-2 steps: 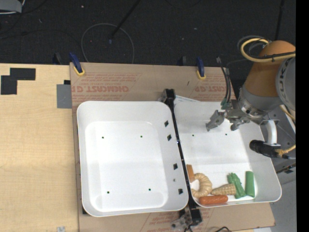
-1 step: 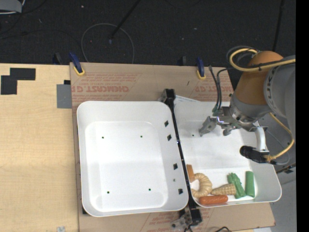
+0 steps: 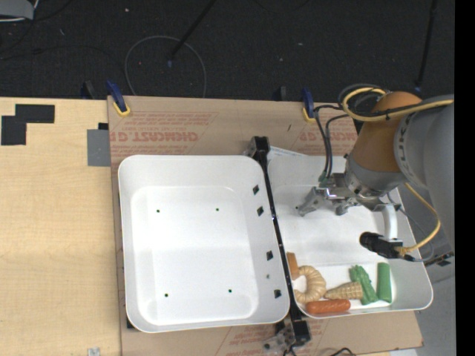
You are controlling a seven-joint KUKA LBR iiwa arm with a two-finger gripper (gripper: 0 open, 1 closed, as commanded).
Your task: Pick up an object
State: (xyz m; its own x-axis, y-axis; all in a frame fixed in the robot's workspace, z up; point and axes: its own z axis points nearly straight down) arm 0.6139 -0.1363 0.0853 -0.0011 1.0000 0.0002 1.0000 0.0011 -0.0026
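The desk [image 3: 52, 221] carries two shallow white bins side by side, the left bin [image 3: 194, 314] and the right bin [image 3: 415, 291], and the grey arm [image 3: 427, 147] with its orange band reaches over the right bin. Its end effector [image 3: 324, 202] hangs above that bin's bare middle with fingers spread, holding nothing. The objects lie along the right bin's near edge: a tan croissant-shaped piece [image 3: 312, 280], a red-orange sausage-shaped piece [image 3: 327, 307], a small cone [image 3: 343, 293] and two green pieces [image 3: 373, 282].
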